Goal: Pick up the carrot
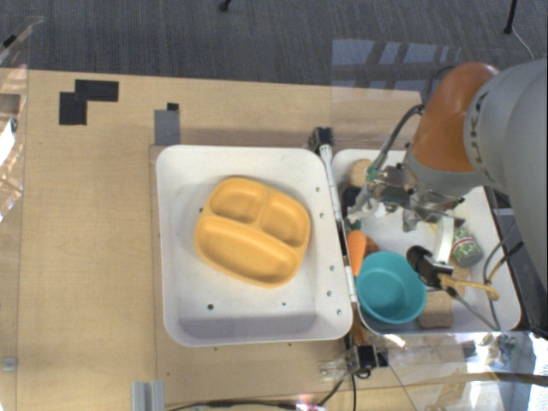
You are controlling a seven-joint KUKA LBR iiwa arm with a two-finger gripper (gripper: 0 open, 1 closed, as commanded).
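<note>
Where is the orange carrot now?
The orange carrot lies in the right white bin, by its left wall, touching the teal bowl's upper-left rim.

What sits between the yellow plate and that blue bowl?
In the camera view, the carrot lies against the blue bowl, just past the ridge where the bins meet; bare white bin floor separates it from the yellow plate.
</note>
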